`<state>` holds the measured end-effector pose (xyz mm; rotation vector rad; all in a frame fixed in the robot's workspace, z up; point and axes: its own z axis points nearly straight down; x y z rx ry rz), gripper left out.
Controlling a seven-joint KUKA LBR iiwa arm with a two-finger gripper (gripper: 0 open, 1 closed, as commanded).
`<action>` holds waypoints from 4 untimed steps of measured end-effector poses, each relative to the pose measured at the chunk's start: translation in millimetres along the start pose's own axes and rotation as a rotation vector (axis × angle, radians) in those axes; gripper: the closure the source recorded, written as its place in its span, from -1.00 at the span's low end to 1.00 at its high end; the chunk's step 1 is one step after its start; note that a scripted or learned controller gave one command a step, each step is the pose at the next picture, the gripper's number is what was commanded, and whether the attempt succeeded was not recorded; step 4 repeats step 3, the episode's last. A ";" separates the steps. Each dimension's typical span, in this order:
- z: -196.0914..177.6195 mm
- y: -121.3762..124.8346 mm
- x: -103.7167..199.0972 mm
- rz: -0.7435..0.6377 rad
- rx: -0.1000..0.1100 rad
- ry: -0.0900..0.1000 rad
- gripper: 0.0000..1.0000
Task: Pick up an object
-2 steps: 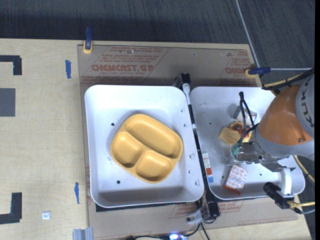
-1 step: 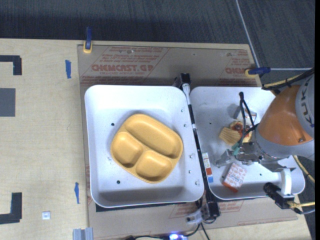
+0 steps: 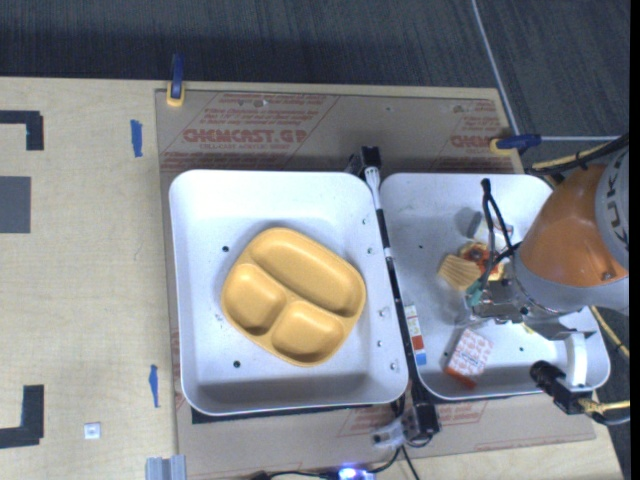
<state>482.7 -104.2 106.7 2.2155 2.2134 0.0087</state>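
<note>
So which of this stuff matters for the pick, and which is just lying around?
For the pick: arm; right bin; small box; tan item; grey item.

Lying about: left bin; yellow tray; blue clamps.

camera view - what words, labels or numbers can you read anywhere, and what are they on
"CHEMCAST GP", faint red print on the brown cardboard sheet behind the two bins; its last letters are uncertain.
More red print at that sheet's right corner: too blurred to read.
Small red-and-white packet in the right white bin: print too small to read.
</note>
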 end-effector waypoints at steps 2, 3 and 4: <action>20.8 -3.4 11.5 0.000 0.010 0.002 -1.00; 9.8 -1.0 11.0 0.000 0.002 0.000 1.00; 9.8 -1.0 11.0 0.000 0.002 0.000 1.00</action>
